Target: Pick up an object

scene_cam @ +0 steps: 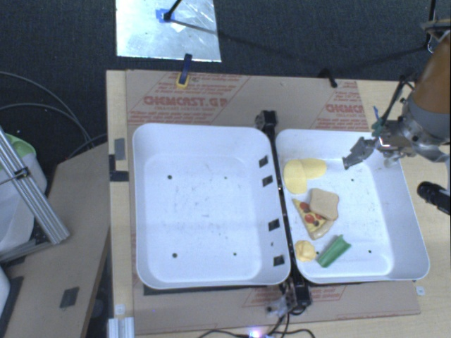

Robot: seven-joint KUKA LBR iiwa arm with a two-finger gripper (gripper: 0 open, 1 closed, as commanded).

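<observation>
The fingers (354, 155) hang over the right bin's (394, 210) far edge; whether they are apart or together cannot be told, and they seem to hold nothing. The green stick (333, 251) lies diagonally near the bin's front edge, beside yellow lumps (303, 172) and a pizza slice (316, 219).

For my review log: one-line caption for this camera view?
Hand over the right bin, apart from the yellow toy, pizza slice and green piece.
</observation>
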